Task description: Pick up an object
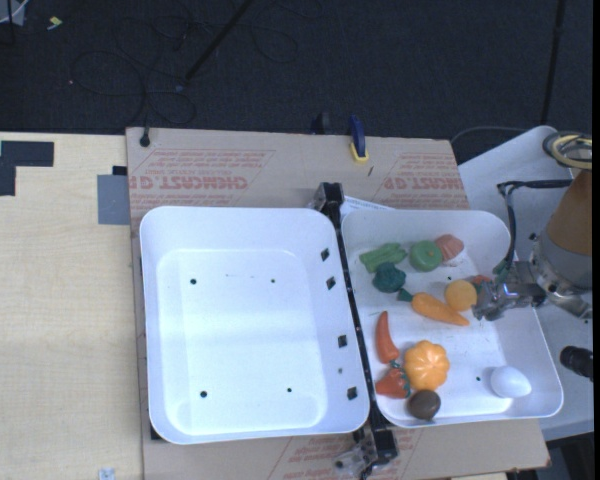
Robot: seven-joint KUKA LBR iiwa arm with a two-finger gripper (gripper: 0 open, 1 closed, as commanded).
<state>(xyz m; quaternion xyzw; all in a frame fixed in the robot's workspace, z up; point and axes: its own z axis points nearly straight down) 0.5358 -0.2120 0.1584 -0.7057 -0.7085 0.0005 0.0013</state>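
Over right bin (540, 368), end effector (487, 303) reaches low beside carrot (440, 310).

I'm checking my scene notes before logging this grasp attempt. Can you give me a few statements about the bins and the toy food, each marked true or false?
1. All the toy food lies in the right bin. True.
2. The white egg sits near the right bin's front right corner. True.
3. The orange pumpkin lies in the left bin. False: it is in the right bin, beside the red chili pepper.
4. The tool is over the left bin. False: it is at the right bin's right side, close to the carrot.
5. The dark brown ball lies just in front of the pumpkin. True.
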